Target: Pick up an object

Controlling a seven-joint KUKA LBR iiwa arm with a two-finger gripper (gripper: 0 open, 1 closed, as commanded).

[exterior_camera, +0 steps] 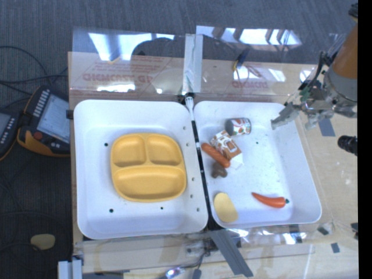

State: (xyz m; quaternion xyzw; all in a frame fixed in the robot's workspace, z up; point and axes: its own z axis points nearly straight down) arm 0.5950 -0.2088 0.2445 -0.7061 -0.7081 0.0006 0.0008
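Camera view: yellow tray [149, 166], left bin [87, 214].

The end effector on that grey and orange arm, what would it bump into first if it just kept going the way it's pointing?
Probably the small can lying in the right bin. The end effector points leftward from the bin's upper right edge. Its height is unclear, so it might pass over the can.

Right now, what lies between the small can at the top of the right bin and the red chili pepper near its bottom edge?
In the camera view, just bare white floor of the right bin separates the small can from the red chili pepper.
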